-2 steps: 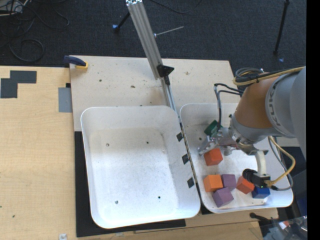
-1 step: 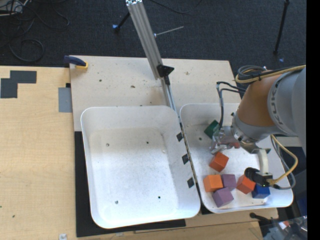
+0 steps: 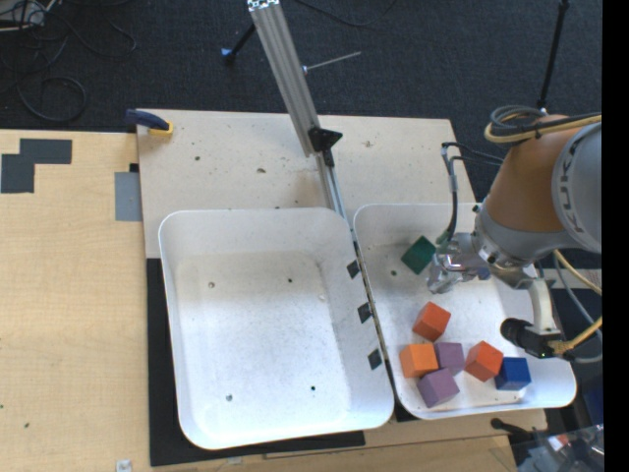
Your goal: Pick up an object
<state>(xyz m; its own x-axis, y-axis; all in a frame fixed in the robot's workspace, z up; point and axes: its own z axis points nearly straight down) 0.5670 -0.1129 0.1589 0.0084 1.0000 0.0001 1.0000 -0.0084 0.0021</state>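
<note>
from above, we saw the pincer low in the right bin, just beside a green block; we could not tell its state. three orange blocks, two purple blocks and a blue block lay nearer the bin's front.

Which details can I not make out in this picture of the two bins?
- Gripper: open or shut is too small and blurred to tell.
- Blue block: partly behind the orange block.
- Right bin: far-right rim covered by the arm.
</note>
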